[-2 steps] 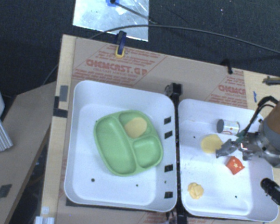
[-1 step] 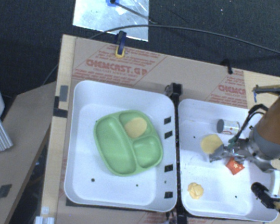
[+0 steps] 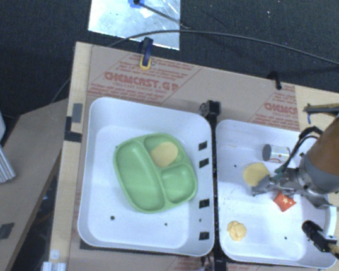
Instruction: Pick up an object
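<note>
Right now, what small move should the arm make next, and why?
Probably a short descent with a slight shift toward the red object. The gripper sits low in the right bin, between that object and the flat yellow disc, and nothing visibly sits between its fingers.

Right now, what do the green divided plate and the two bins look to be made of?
The green divided plate looks like moulded plastic, matte with a soft sheen and rounded compartment ridges. The left bin and right bin appear to be thin white plastic, smooth and slightly glossy with rounded corners, though this is uncertain.
</note>
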Available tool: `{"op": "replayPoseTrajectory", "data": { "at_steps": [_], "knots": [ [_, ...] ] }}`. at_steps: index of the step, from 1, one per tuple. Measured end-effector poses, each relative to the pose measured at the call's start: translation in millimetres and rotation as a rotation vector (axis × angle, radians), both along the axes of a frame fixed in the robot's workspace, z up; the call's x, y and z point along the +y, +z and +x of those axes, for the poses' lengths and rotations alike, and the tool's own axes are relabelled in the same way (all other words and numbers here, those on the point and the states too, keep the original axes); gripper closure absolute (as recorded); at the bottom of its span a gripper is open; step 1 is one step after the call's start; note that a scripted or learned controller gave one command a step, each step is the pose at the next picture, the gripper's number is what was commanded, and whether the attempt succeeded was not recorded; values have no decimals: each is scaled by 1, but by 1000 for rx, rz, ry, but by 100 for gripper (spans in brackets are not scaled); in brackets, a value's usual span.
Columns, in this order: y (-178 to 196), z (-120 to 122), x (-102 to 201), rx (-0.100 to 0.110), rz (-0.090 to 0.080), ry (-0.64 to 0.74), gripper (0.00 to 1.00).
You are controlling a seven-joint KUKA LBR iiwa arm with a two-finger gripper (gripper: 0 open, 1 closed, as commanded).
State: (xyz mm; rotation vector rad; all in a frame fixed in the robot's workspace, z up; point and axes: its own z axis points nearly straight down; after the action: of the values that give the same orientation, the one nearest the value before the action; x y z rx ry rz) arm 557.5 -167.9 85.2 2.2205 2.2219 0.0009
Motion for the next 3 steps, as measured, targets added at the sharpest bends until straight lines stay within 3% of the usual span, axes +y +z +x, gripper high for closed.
{"op": "replayPoseTrajectory", "data": {
  "at_steps": [1,3],
  "knots": [
    [11,1,0,-2,-1,0,100],
    [121,0,14,-2,-1,5,100]
  ]
}}
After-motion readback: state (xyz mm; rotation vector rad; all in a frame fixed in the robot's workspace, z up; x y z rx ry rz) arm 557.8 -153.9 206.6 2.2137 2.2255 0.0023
